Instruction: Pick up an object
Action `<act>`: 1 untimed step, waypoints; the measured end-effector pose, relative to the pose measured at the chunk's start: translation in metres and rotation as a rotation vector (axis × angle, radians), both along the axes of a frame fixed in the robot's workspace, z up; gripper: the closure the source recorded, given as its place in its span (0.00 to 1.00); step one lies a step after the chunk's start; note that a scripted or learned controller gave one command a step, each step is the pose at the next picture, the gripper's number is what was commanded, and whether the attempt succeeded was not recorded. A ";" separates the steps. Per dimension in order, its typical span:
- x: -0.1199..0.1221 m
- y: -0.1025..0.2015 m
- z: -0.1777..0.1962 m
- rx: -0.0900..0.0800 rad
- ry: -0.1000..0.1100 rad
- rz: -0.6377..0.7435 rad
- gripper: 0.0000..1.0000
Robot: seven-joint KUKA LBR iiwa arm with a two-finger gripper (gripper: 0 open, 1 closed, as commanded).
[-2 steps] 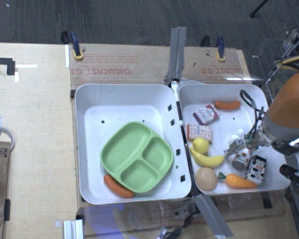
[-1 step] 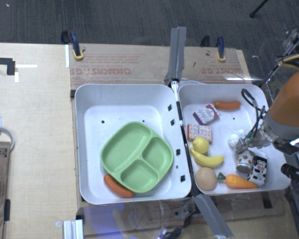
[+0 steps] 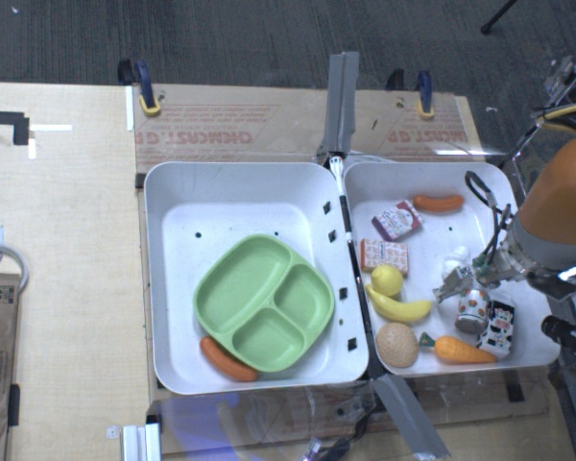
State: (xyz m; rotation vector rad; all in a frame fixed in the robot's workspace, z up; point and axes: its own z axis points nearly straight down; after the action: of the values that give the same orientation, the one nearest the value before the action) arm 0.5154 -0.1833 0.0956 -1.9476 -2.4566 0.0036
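My gripper point(image 3: 458, 282) hangs low over the right bin point(image 3: 490, 182), in its right half, just above a small white cup with red dots point(image 3: 471, 307). A black and white carton point(image 3: 499, 327) lies right of that cup. Around them sit a banana point(image 3: 399, 305), a lemon point(image 3: 387, 279), a tan egg point(image 3: 396, 344), a carrot point(image 3: 463, 351), a sausage point(image 3: 438, 202) and two snack packets point(image 3: 396, 221) point(image 3: 384, 255). Nothing shows between the fingers.
The left bin point(image 3: 173, 209) holds a green divided plate point(image 3: 263, 302) and an orange sausage point(image 3: 228, 360) at its front. A grey divider point(image 3: 341, 104) runs between the bins. The orange-banded arm point(image 3: 560, 200) enters from the right.
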 end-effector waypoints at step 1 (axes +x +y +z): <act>0.000 0.000 0.006 0.002 0.003 -0.002 1.00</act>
State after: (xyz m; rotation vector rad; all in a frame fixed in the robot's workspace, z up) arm 0.5158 -0.1830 0.1017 -1.9477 -2.4519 0.0045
